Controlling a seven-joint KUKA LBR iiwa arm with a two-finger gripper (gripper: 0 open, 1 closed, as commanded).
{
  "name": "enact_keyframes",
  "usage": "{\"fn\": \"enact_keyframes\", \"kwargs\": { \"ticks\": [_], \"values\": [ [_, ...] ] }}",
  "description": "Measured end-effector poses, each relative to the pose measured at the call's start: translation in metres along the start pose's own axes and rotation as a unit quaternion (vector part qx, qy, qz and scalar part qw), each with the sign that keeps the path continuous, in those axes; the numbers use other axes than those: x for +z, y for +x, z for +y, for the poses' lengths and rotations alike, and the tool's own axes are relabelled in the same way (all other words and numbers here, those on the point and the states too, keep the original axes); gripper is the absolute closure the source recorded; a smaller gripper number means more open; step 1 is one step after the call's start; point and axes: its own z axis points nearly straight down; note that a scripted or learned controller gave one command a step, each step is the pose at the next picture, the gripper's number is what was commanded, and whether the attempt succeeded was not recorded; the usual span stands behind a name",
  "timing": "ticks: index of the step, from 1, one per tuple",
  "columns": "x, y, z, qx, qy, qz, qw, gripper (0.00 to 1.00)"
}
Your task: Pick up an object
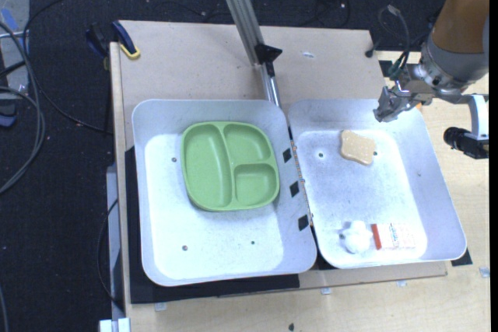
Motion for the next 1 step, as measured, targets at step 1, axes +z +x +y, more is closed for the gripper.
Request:
{"fn": "enact_keyframes", "kwargs": {
  "ticks": [1],
  "values": [
    [-0.0476,-0.0003,0.0018,0.0,0.0,0.0,1.0,1.0]
  ]
}}
